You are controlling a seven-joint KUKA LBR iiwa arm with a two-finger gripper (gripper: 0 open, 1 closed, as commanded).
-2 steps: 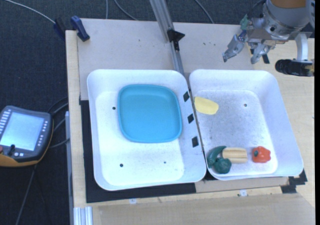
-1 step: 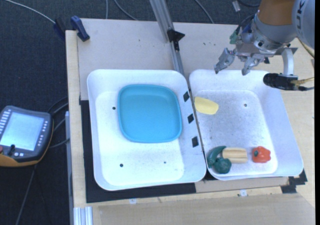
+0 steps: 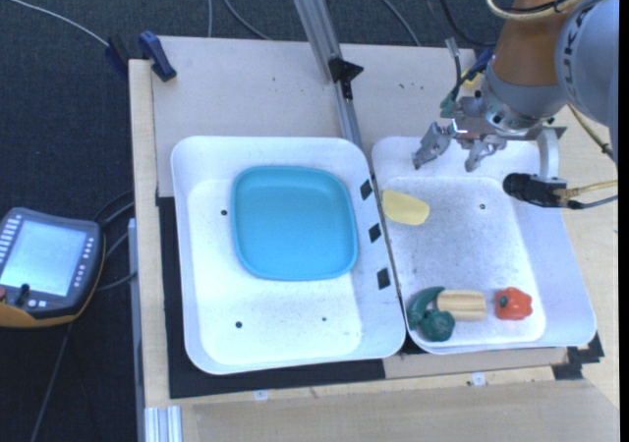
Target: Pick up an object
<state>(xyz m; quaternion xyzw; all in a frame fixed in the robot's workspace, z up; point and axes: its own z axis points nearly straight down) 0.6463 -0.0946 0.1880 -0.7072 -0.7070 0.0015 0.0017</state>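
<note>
While the grey arm with its orange band reached in from the right, I had the two-finger pincer [image 3: 452, 150] poised over the far end of the right-hand shallow white bin [image 3: 550, 234], its fingers [image 3: 427, 150] spread apart with nothing between them. Nearest to it lay the pale yellow, rounded wedge-shaped piece [image 3: 405, 207], below and a little to the left of the pincer in the camera view, close against the bin's left wall and apart from the fingertips. That offset was the relation I judged the coming move to turn on: a short travel toward the near side and slightly leftward, then a descent. Its long axis ran roughly left to right across the view, so I reckoned the fingers would want to close across its shorter width.

Well beyond it, at the near end of the bin and far from the pincer, sat a dark green leafy-looking toy [image 3: 430, 312], touching a tan cylindrical block [image 3: 462, 304], with a small red pepper-shaped toy [image 3: 512, 303] just beside that. Further to the pincer's left, the other white bin [image 3: 197, 185] held a turquoise square plastic plate [image 3: 295, 222].
</note>
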